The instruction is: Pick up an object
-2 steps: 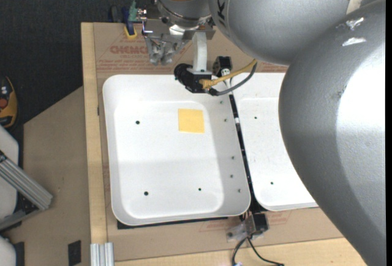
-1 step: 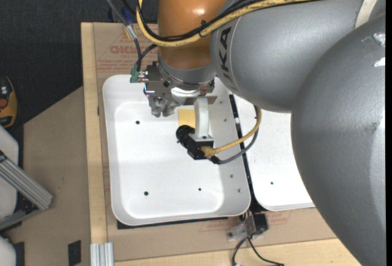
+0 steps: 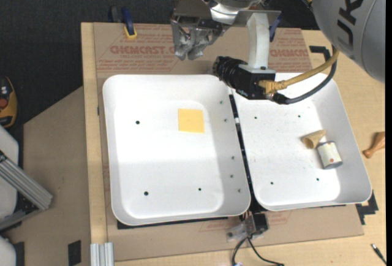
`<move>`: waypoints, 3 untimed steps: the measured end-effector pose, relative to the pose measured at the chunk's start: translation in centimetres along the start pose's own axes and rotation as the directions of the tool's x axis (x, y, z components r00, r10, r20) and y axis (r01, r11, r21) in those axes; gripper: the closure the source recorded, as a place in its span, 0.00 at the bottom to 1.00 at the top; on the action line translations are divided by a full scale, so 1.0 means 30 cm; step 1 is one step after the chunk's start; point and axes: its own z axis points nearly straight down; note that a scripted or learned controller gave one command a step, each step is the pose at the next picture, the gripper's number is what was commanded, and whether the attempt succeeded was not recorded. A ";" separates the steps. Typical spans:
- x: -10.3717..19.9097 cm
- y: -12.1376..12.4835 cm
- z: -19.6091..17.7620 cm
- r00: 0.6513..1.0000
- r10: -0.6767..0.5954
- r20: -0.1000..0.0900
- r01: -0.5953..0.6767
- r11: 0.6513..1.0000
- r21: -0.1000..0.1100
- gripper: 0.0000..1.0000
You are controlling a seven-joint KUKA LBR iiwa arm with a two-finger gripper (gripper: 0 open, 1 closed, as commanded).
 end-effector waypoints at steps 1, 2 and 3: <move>-0.004 -0.172 0.376 1.000 0.001 0.014 -0.002 0.999 0.032 1.00; -0.007 -0.135 0.654 1.000 0.005 0.013 -0.005 1.000 0.029 1.00; -0.004 -0.019 0.517 1.000 0.004 0.008 -0.005 1.000 0.015 1.00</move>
